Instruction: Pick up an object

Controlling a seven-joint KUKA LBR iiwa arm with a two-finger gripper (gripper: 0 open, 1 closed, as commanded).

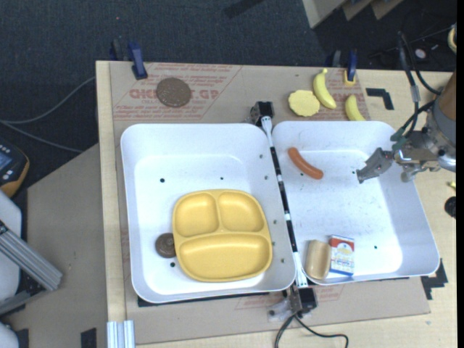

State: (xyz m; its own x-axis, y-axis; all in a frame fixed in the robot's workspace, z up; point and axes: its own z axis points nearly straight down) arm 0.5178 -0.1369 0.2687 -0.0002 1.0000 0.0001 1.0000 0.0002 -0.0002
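Hot dog (305, 163) lies left of the gripper (371, 167), apart.

Beyond the bins we see two bananas (325, 89), a yellow disc (304, 103), and perhaps a brown cookie (173, 91) on the worktop (217, 85).

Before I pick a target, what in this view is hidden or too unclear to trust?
- Grey arm gripper, camera view: too small and blurred to read its opening.
- Round brown disc in the left white bin: partly covered by the yellow divided plate.
- Tan cylinder and small printed carton in the right white bin: labels too small to read.
- Arm: cut off by the right edge.
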